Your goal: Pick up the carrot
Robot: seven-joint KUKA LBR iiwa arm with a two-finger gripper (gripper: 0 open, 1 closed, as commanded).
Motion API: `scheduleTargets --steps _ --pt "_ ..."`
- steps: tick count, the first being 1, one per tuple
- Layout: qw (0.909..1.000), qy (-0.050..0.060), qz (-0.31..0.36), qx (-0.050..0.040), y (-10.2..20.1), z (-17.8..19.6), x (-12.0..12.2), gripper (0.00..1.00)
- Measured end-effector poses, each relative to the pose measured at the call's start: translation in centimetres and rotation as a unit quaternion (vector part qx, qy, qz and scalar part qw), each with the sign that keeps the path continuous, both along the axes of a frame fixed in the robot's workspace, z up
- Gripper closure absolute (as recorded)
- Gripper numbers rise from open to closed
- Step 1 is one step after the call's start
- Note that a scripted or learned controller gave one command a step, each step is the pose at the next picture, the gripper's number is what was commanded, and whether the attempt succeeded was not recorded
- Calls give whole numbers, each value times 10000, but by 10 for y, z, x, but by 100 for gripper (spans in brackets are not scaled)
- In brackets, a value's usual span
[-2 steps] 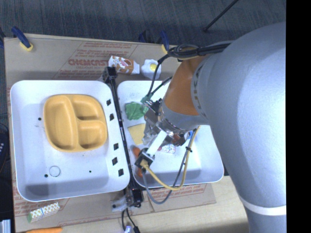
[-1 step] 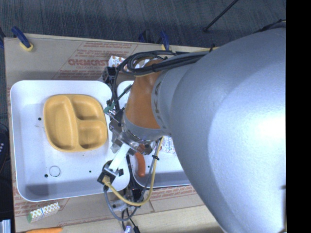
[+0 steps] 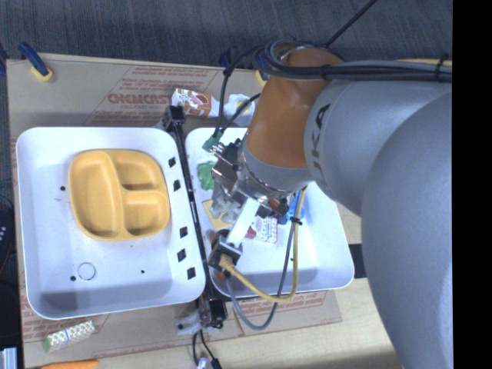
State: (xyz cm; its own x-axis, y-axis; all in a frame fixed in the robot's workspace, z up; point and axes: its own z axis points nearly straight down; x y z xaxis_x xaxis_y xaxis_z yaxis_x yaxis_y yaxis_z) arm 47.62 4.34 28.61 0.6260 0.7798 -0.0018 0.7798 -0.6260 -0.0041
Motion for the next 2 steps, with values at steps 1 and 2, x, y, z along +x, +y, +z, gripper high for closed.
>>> scheduleTargets --steps 1,2 --pt "9996 14 -276 1 -48 -95 -1 100" --pt "9996 11 -273 2 -48 -95 -1 0"
